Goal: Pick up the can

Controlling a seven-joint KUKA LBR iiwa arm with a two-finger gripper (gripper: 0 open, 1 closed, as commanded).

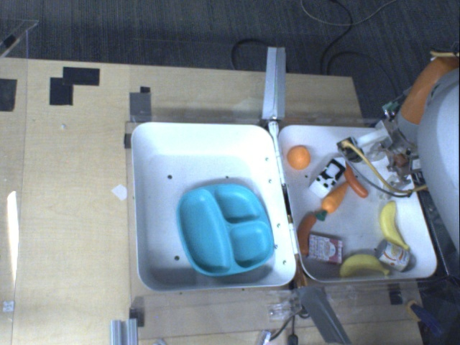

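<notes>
Can [394,256], label unreadable

A blue divided tray [226,228] is lying in the left bin [147,192]. In the right bin [316,139], an orange [298,157], a carrot [335,197], two bananas [389,223] and a small maroon carton [325,249] are sitting, the carton just beside the lower banana.

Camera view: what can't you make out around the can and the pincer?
- Pincer: lost in cables and wrist hardware; whether it is open or shut cannot be told.
- Can: at the right bin's near corner, partly covered by two bananas; label too small to read.
- Arm: cut off by the frame's right edge.
</notes>
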